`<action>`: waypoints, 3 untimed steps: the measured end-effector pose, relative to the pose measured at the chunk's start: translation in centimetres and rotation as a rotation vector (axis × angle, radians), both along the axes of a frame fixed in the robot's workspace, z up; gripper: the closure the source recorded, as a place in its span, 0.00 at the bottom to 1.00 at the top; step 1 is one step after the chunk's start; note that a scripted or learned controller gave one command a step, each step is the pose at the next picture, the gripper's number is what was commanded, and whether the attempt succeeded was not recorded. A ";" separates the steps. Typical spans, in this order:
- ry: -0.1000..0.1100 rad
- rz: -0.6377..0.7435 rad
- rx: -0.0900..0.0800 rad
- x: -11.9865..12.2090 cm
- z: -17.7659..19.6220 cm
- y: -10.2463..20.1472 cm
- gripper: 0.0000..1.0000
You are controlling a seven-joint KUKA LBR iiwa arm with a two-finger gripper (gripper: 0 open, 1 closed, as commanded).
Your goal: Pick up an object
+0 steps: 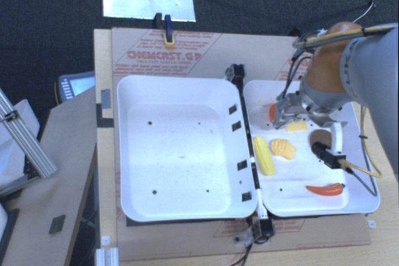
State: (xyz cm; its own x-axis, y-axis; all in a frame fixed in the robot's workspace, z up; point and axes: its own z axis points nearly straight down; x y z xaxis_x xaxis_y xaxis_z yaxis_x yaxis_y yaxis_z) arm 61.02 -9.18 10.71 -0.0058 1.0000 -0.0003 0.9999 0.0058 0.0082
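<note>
My gripper (285, 115) is low inside the right bin (358, 199), near its back left part. A red-orange object (272, 112) peeks out at the gripper's left side, mostly hidden by it. A pale yellow block (297, 126) lies right beside the gripper tip. Just in front lie an orange-yellow ridged piece (282, 148) and a yellow corn cob (263, 156) along the bin's left wall. A brown round object (319, 136) sits to the right of the block. A red chili pepper (324, 189) rests near the front wall.
The left bin (134, 196) stands next to the right one, with a black-clipped divider (240, 128) between them. The arm's grey body and orange band (327, 65) hang over the right bin's back right corner.
</note>
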 end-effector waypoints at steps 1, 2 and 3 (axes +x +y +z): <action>0.001 0.000 0.000 0.0 0.0 0.0 0.00; -0.002 0.001 0.000 0.1 1.1 0.0 1.00; -0.014 0.006 0.002 3.6 18.8 6.6 1.00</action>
State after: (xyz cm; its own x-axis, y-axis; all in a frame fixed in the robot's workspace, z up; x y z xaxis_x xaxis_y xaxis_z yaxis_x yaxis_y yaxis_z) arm 64.58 -2.62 29.49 -0.0120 0.9999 0.0011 0.9997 0.0119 0.0227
